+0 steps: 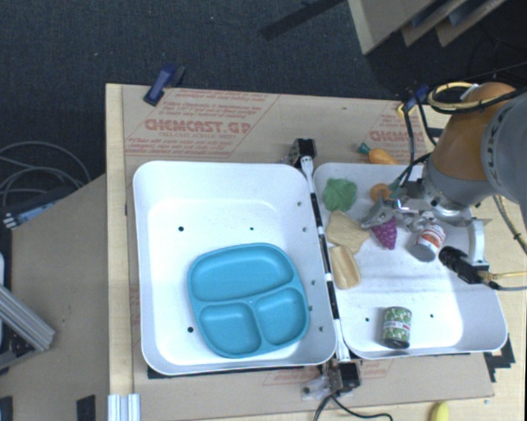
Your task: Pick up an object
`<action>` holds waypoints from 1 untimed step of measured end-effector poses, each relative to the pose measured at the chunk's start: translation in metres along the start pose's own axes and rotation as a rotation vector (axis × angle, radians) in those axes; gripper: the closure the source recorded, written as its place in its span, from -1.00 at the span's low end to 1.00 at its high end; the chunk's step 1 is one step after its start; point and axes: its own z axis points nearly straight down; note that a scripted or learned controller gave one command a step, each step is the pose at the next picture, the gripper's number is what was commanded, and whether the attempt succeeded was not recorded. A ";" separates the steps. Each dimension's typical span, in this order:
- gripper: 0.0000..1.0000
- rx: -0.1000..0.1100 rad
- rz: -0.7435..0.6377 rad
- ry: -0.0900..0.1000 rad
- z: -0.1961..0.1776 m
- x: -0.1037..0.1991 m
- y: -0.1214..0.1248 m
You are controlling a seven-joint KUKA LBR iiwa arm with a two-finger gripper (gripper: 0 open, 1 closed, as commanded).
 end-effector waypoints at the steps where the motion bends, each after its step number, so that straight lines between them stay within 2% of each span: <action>1: 1.00 -0.003 0.000 0.000 -0.010 0.001 0.001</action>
